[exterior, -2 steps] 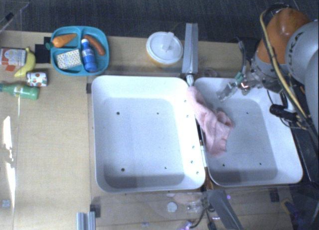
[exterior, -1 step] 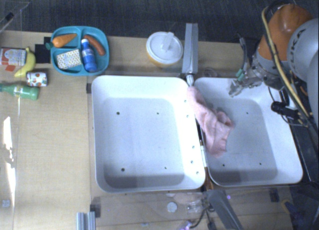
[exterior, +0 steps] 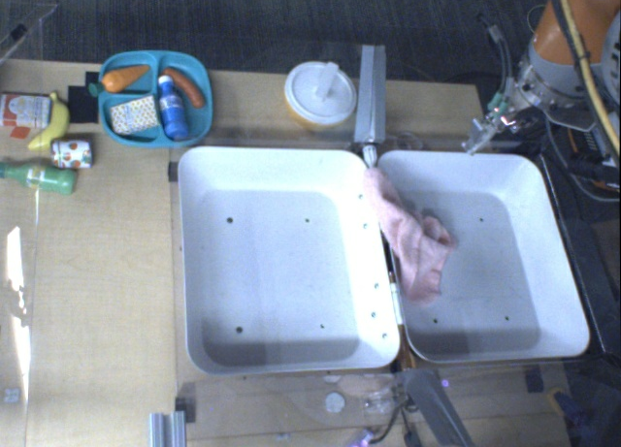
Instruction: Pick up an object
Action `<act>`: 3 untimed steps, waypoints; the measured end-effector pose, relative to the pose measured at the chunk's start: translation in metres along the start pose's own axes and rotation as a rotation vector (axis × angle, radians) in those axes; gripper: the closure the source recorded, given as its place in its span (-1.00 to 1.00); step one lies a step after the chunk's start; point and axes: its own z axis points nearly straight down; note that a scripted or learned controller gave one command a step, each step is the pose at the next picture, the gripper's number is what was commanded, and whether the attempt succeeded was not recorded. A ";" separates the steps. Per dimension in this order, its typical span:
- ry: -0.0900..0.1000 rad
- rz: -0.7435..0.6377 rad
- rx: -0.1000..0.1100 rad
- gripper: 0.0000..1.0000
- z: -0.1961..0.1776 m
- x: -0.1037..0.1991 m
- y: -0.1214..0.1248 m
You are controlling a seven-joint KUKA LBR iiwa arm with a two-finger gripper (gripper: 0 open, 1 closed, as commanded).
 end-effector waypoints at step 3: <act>0.000 0.024 0.001 -1.00 0.037 0.008 -0.066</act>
